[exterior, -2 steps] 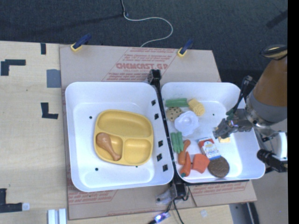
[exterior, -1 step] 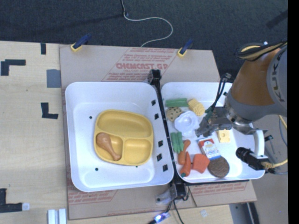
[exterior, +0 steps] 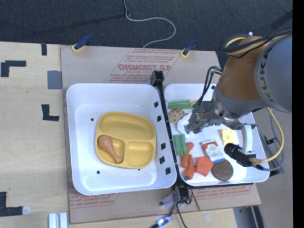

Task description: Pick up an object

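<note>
My gripper [exterior: 195, 123] hangs over the middle of the right bin [exterior: 256, 175], its dark fingers pointing down toward the bin floor. Around it lie several toy foods: a green strip [exterior: 179, 104] and a speckled cracker [exterior: 176, 114] to its upper left, a green piece [exterior: 179, 144] and orange carrots [exterior: 188, 163] below it, a red-and-white packet [exterior: 212, 149], a yellow piece [exterior: 227, 136], an orange block [exterior: 204, 166] and a brown cookie [exterior: 222, 171]. Nothing is visibly held between the fingers.
The left bin [exterior: 78, 127] holds a yellow divided plate [exterior: 137, 122] with a brown drumstick [exterior: 110, 147] in its lower left compartment. A black divider [exterior: 163, 122] separates the bins. The grey and orange arm [exterior: 251, 80] covers the right bin's upper right.
</note>
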Action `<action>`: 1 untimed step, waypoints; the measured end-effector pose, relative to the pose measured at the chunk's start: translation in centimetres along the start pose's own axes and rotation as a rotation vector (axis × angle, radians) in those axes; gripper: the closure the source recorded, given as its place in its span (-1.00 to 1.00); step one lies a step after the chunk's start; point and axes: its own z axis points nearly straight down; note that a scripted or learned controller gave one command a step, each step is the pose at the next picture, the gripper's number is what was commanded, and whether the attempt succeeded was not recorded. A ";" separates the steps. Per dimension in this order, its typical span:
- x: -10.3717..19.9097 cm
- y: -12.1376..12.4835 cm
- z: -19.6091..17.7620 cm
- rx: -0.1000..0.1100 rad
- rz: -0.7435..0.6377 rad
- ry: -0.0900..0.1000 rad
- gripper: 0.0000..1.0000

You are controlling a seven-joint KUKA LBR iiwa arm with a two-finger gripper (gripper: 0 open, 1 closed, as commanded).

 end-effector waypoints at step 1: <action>5.7 1.9 -0.6 0.000 -0.002 0.001 1.00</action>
